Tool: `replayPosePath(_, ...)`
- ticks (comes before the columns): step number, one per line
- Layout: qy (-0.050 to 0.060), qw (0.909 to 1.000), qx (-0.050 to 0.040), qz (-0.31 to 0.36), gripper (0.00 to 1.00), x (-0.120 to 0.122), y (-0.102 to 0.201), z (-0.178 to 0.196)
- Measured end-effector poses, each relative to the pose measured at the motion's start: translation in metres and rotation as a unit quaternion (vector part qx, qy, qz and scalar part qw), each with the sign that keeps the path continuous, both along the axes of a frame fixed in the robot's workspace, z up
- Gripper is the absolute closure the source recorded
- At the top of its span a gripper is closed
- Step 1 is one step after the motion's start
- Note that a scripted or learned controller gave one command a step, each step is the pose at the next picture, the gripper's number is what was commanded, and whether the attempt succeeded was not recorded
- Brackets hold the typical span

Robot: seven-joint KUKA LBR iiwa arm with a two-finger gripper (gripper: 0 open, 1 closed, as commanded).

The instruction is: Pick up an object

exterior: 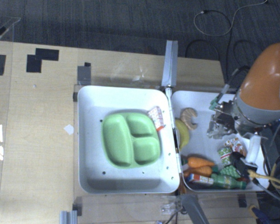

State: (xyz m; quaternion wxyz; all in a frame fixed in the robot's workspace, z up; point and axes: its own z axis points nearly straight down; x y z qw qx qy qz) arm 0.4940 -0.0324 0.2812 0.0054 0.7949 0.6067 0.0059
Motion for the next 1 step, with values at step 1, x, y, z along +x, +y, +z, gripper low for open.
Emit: replayPosePath(1,-0.001,1.0000,-0.0002,0.005,1.00,0.0014,0.0009,0.0105)
